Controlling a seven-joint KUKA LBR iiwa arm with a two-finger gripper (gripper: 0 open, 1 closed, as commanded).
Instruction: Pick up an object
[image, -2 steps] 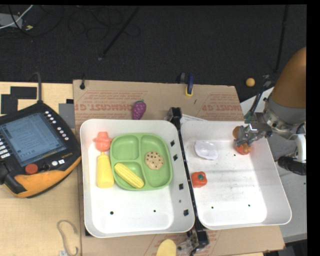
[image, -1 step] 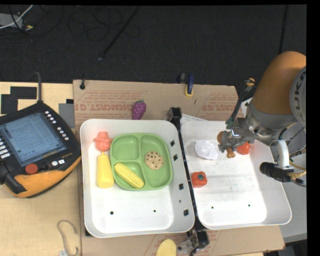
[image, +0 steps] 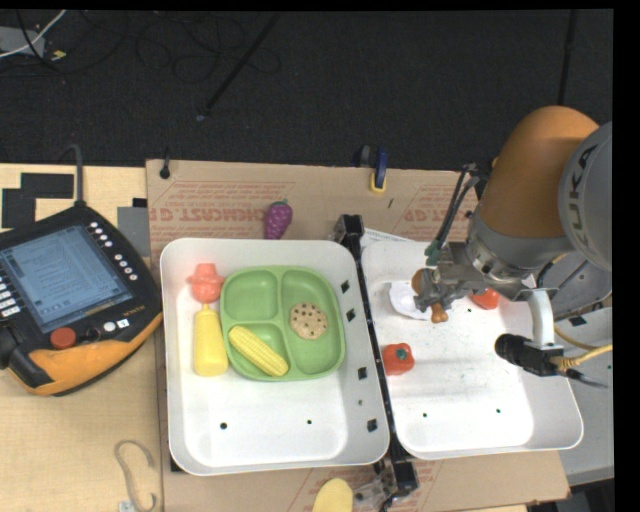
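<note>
The gripper (image: 436, 297) hangs low over the upper left part of the right bin (image: 530, 425), a dark metal cluster under the arm (image: 545, 185) with its glossy orange band. Just beneath it lie a thin white disc (image: 403, 300) and a small brown-orange piece (image: 439, 315); whether it has anything in its grasp cannot be told. A smooth red pepper (image: 397, 358) with a green stem sits near the bin's left wall, apart from the tool, with bare white floor below and to the right. An orange piece (image: 486, 298) peeks out beside the wrist. The left bin (image: 260, 430) holds a green divided plate (image: 255, 295) with a ribbed corn cob (image: 258, 350) and a speckled cookie (image: 308, 320); a yellow bottle (image: 208, 340) leans along its left rim.
</note>
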